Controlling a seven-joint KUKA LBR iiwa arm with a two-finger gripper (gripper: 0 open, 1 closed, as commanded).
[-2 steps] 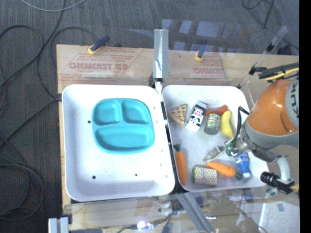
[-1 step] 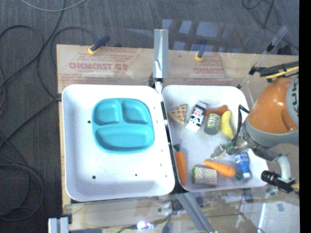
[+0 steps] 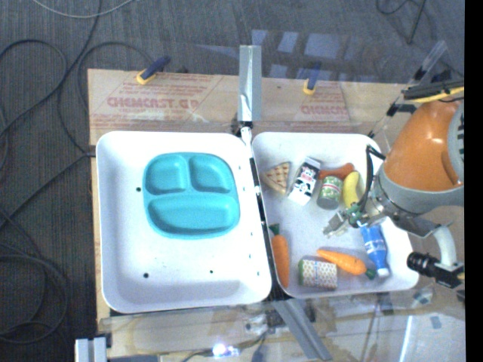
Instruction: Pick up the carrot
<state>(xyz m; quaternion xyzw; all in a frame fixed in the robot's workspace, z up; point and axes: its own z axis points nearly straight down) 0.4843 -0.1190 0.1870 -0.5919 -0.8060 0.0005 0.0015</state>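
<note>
Two carrots lie in the right bin. One carrot rests lengthwise against the bin's left wall, with its green top pointing away from me. The other carrot lies across the bin floor near the front, next to a blue bottle. My gripper hangs over the middle of the right bin, a little above and behind the second carrot. It is open, with nothing between its fingers. The grey and orange arm comes in from the right and covers the bin's right side.
The right bin also holds a waffle wedge, a milk carton, a green can, a banana and a patterned can. In the left bin sits a blue divided plate.
</note>
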